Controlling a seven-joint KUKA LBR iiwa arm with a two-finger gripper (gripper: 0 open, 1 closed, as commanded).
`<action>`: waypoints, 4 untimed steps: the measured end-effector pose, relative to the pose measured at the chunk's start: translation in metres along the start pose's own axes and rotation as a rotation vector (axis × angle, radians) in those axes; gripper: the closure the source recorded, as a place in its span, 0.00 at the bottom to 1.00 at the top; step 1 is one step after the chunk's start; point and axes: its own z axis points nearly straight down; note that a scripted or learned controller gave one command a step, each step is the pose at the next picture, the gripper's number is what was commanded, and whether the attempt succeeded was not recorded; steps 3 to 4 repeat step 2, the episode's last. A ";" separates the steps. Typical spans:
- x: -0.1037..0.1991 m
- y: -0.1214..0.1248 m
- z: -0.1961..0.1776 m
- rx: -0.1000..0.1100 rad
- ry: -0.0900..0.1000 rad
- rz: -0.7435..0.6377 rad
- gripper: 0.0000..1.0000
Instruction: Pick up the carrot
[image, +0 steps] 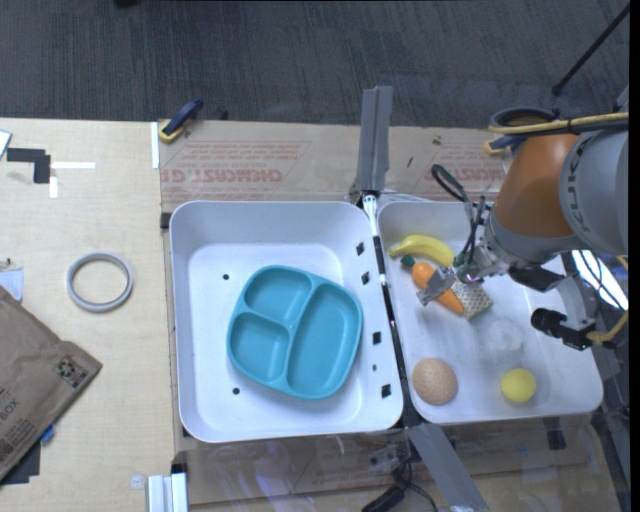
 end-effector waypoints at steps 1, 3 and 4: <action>-0.003 0.001 -0.011 -0.003 -0.003 0.001 1.00; -0.002 0.001 -0.011 -0.003 -0.003 0.001 0.00; -0.002 0.001 -0.011 -0.003 -0.003 0.001 0.00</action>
